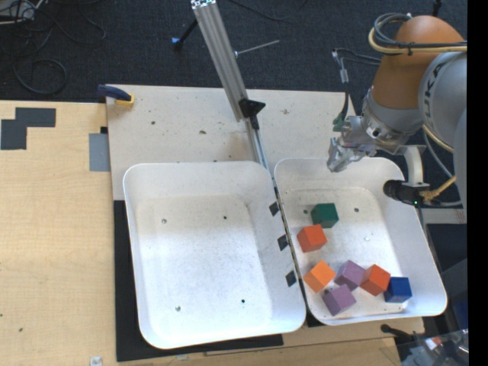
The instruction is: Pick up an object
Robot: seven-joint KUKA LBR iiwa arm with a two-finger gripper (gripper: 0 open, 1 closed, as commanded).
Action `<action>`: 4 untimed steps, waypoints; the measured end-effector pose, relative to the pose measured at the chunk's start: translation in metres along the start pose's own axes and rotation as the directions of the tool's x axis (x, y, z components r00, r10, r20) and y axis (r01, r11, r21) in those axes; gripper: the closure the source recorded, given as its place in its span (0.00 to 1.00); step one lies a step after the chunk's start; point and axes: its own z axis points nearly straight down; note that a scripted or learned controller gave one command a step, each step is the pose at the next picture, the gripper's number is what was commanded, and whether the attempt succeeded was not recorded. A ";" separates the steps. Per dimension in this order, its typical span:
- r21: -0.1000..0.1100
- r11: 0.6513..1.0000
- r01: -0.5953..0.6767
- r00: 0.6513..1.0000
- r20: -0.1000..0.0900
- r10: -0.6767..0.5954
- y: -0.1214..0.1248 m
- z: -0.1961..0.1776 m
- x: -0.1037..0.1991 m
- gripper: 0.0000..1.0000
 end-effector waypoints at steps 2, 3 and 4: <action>0.009 1.000 0.002 1.000 -0.002 -0.002 -0.027 -0.048 0.036 1.00; 0.010 1.000 0.003 1.000 -0.003 -0.003 -0.054 -0.033 0.086 1.00; 0.010 1.000 0.004 1.000 -0.003 -0.004 -0.072 -0.023 0.141 1.00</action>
